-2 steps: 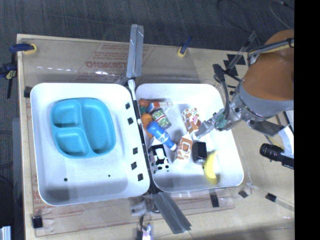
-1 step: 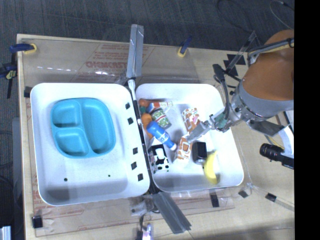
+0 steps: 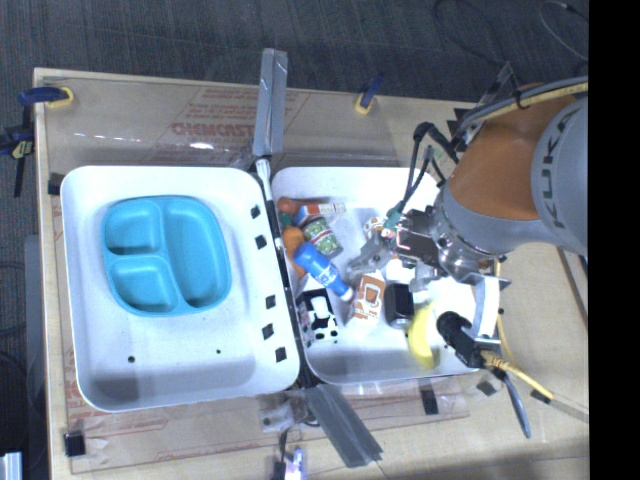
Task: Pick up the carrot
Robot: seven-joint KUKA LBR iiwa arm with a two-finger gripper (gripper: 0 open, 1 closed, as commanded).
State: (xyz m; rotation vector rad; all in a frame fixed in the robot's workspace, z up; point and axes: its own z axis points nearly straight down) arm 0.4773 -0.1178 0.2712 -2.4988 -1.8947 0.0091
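Small orange carrot (image 3: 291, 238) lying at the right white bin's (image 3: 340, 366) left wall, beside a blue plastic bottle (image 3: 322, 268). Claw (image 3: 400, 240) low over mid-bin clutter; its state cannot be told. Left bin holds a blue divided tray (image 3: 165, 253).

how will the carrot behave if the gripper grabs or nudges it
The carrot looks small, rounded and smooth, so it would probably roll or slip when nudged. It lies against the right bin's left wall amid packed clutter, so a push likely jams it there. It is probably a light toy.
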